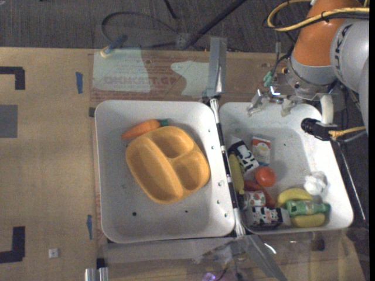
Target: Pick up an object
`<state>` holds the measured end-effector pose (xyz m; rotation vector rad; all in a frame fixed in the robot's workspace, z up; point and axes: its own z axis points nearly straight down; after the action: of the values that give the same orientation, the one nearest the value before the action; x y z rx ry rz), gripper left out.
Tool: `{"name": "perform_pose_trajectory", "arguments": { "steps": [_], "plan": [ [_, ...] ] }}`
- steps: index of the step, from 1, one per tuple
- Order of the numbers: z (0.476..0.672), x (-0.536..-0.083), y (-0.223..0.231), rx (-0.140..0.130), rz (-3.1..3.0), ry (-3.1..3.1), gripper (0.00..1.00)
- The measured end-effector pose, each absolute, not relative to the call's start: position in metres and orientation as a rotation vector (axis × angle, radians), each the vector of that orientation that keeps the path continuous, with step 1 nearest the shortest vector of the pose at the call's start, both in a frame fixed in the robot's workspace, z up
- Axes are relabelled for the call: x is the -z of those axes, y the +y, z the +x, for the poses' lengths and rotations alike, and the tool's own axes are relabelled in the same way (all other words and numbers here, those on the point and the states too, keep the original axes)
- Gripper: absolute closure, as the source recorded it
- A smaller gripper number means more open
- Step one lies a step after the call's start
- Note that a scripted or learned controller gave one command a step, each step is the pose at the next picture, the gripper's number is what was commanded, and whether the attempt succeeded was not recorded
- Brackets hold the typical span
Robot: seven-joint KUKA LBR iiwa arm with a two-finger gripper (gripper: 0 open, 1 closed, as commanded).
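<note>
Two white bins sit on the counter (47, 157); the right bin (337, 174) holds a tomato (265, 176), banana (293, 195) and cartons. The claw (270, 103) hangs spread and empty over its far edge. Best descend on the tomato, standing fairly clear of its neighbours.
</note>
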<state>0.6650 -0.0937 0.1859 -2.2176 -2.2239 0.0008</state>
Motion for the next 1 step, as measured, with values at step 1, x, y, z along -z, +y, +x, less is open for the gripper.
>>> {"name": "perform_pose_trajectory", "arguments": {
  "steps": [1],
  "plan": [
    [0.6427,-0.0868,-0.1286,0.004,-2.289,-2.156,0.00]
  ]
}}
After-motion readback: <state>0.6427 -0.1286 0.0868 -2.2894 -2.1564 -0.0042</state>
